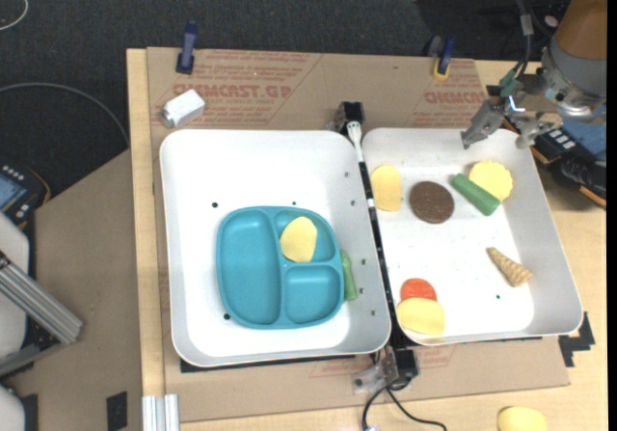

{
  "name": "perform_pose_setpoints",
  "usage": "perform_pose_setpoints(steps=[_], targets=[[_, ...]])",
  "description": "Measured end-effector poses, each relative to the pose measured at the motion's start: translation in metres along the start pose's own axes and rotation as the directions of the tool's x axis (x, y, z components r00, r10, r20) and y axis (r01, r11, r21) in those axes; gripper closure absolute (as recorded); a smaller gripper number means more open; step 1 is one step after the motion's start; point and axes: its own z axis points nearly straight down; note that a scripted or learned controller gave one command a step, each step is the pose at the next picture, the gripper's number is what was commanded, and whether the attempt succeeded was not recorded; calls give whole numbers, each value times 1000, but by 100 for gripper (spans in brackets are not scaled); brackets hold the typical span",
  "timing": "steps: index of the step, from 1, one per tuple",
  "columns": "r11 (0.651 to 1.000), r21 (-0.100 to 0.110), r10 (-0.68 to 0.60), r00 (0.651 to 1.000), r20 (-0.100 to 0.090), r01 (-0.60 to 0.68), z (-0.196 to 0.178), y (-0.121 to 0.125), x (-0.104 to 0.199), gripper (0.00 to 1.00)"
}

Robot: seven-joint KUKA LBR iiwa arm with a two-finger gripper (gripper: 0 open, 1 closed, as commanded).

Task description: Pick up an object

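The right bin (549,255) holds a pale yellow block (387,187), a brown disc (432,202), a green block (475,194) leaning on a yellow round piece (495,176), a tan cone (509,266), and a red piece (417,289) touching a yellow lump (421,316). My gripper (501,128) hangs over the bin's far right corner, above and beyond the green block. It is open, with nothing between its fingers (475,133).
The left bin (188,227) carries a blue divided tray (275,270) with a yellow piece (299,239) in it and a green strip (348,277) beside it. A white clip (183,108) lies on the cardboard at the back left. A yellow object (519,418) sits off the bench front.
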Motion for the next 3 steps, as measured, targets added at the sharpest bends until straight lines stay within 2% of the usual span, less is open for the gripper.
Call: perform_pose_setpoints(steps=[1, 2, 3], targets=[[1000, -22, -6, 1000, 2, 6, -209, -29, 65, 0], [1000, -15, 10, 1000, 8, -9, -306, -92, -15, 0], [1000, 13, -5, 1000, -4, 6, -199, -152, 65, 0]])
